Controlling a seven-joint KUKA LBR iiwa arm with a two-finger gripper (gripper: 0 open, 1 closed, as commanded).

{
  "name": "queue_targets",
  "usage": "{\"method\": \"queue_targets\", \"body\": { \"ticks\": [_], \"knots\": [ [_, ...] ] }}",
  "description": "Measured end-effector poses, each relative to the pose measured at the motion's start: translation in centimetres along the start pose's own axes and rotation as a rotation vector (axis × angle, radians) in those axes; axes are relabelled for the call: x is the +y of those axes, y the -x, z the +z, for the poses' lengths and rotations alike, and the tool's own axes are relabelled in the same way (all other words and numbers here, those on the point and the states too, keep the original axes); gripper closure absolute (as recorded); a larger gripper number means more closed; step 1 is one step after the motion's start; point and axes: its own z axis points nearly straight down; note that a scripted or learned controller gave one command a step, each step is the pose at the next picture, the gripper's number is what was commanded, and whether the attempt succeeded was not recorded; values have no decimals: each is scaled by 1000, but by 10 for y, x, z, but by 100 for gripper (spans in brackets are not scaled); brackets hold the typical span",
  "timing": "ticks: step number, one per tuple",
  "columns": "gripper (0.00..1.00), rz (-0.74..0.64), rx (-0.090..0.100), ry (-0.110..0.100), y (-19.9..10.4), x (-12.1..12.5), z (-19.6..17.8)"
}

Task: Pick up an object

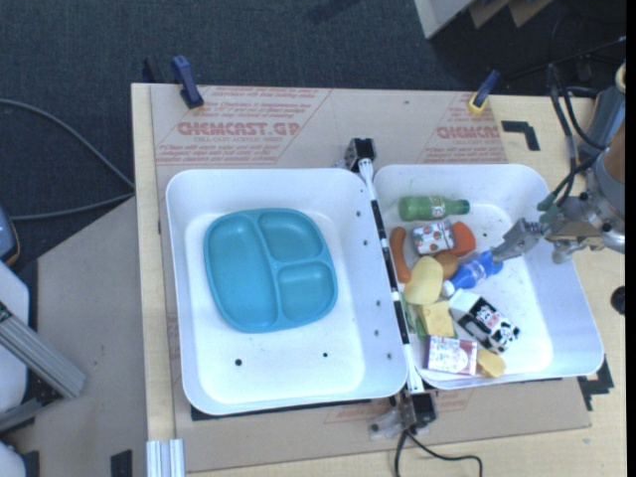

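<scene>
Two white bins sat side by side on the bench [248,127], which was covered with printed cardboard. Left bin [189,366] had a big blue divided plate [268,266] lying flat in the middle of it. Right bin [566,316] had all the clutter, piled along its left side next to the divider.

From the right edge the arm [608,182] reached in over the right bin, and the gripper [514,238] was low, just beside the pile's right edge. Honestly couldn't tell how far apart the fingers were, and nothing visibly sat between them.

Closest thing to it was a blue bottle [475,270], long axis running diagonally, upper end pointing up-right at the gripper tip, the lower end with its white cap down-left toward a yellow lemon-ish thing [424,280]. Whether it touched the gripper, can't say.

Other stuff: a green bottle [433,208] lying sideways at the top of the pile, an orange carrot-looking piece [399,253], a red and white carton [433,238], a black and white box [491,324], and a pink packet [449,356] near the front.
</scene>
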Motion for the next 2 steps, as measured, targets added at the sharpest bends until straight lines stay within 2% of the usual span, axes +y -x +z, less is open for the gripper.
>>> {"method": "queue_targets", "body": {
  "ticks": [1,2],
  "knots": [
    [0,1,1,-2,7,43,104],
    [0,-3,3,-23,-15,114,174]
  ]
}}
